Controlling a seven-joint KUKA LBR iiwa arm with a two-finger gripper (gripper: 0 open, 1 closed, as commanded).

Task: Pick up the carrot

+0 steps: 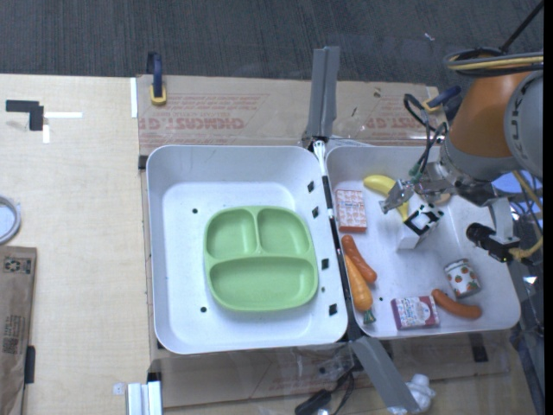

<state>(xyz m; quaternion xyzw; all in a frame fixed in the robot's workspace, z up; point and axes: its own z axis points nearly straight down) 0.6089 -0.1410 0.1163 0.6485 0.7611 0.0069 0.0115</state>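
Along the left wall of the right-hand bin (505,322), in the lower centre of the frame, lies the carrot (359,289), pointing down the frame with its green stub towards the bin's lower corner; a second orange piece (359,259) lies just beside it, slightly higher. Above these sits a small pink-and-white packet (351,209), and a banana (378,183) lies near the bin's upper edge. The gripper (413,211) hangs over the upper middle of this bin, right of the banana and well apart from the carrot; whether its jaws are apart or together cannot be told. A small can (462,277), a sausage (456,305) and a pink carton (415,312) occupy the lower right. The left-hand bin (164,232) holds a green divided plate (259,258)
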